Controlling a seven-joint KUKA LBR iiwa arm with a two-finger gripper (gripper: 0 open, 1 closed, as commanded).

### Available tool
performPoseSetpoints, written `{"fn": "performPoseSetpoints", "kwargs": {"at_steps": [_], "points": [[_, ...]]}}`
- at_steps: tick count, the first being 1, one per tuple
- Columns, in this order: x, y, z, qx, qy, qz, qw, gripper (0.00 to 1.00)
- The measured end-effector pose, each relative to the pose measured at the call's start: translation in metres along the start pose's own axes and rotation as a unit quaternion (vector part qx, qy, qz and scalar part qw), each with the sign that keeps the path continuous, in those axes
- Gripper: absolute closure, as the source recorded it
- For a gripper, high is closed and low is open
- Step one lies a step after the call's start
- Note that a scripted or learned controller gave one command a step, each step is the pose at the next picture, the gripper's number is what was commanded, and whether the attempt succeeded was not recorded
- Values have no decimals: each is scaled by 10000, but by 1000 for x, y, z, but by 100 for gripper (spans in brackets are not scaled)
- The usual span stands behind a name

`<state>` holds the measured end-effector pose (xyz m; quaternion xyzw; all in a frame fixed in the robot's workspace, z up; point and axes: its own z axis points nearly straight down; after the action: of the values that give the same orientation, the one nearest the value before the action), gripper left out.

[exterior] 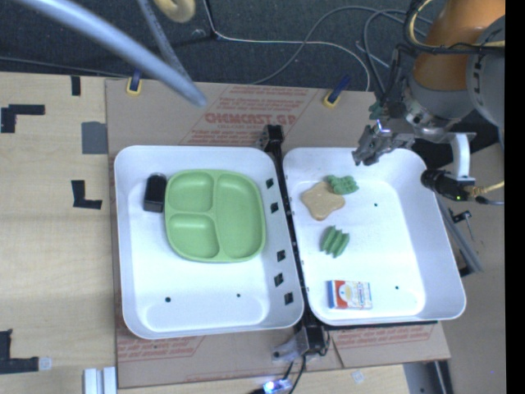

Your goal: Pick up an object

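Observation:
In the right bin [410,245] lie a tan bread-shaped piece [321,201], a green leafy piece [341,185] just behind it, a green bean-like piece [334,240] near the middle, and a small white carton with red and blue print [350,294] at the front. My gripper [371,150] hangs over the bin's back edge, up and to the right of the green leafy piece, with nothing seen between its tips. The grey arm with its orange band [459,23] comes in from the upper right.
The left bin [139,286] holds a green divided plate [216,216] and a small black block [154,193] at its left. Black clips [283,253] run along the seam between the bins. Cables lie on the dark surface behind, and cardboard underlies both bins.

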<state>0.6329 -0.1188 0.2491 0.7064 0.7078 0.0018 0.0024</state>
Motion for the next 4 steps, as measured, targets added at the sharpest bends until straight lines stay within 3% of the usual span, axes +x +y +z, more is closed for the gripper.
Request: {"fn": "performPoseSetpoints", "kwargs": {"at_steps": [1, 2, 4], "points": [[0, 1, -53, 4, 0, 1, 10000, 100], [52, -9, -31, 43, 7, -15, 10000, 100], [149, -33, -19, 44, 5, -14, 10000, 100]]}}
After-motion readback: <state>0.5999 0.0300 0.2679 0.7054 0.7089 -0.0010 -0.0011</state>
